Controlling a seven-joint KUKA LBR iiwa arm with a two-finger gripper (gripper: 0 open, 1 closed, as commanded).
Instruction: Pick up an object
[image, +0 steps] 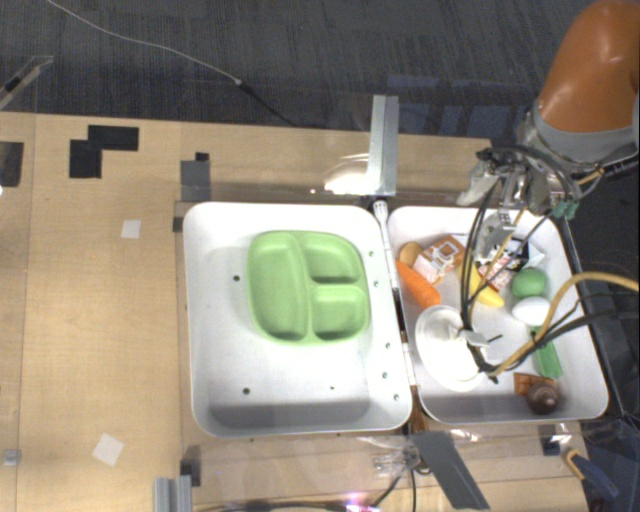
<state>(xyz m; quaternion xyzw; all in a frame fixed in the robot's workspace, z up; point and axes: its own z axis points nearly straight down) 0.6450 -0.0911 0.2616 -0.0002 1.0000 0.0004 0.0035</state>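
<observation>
The right bin (590, 395) holds several small items: an orange carrot (420, 288), a small printed carton (438, 258), a white round cup (443, 340), a yellow piece (489, 296), a green ball (530, 283), a white ball (531, 312), a green stick (548, 358) and a brown piece (541, 396). My gripper (503, 222) hangs over the back of this bin, above the carton and the yellow piece. Black cables trail from it across the items. I see no object lifted clear of the bin.
A green divided plate (305, 285) lies in the left bin (215, 400). A grey metal post (384, 150) stands behind the wall between the bins. The orange band of the arm (595, 70) fills the upper right. Bare wooden bench (90, 330) lies left.
</observation>
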